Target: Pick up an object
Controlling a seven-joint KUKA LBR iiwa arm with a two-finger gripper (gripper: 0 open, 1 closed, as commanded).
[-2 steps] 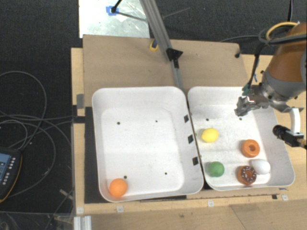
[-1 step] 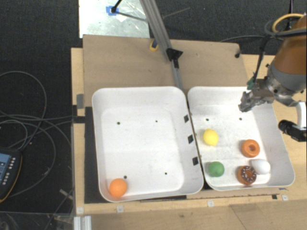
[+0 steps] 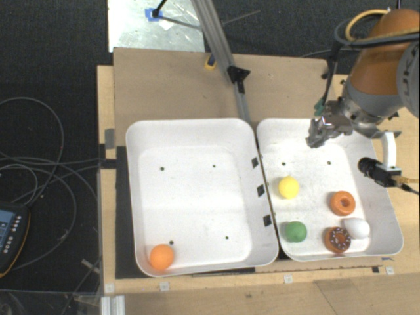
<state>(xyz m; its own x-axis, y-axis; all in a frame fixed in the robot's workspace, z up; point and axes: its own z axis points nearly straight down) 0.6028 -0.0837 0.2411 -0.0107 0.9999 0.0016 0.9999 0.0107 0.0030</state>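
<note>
Left bin [image 3: 190, 136] just has an orange ball [image 3: 161, 256]. Right bin [image 3: 298, 131] holds a yellow ball [image 3: 288, 188], green ball [image 3: 294, 231], two donuts and a white thing. Gripper [image 3: 318, 136] hovers over its far end, can't tell about the fingers.

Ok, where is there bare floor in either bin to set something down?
Left bin: bare except the orange ball in its near-left corner. Right bin: free strip between gripper and yellow ball; near-right corner is crowded.
</note>
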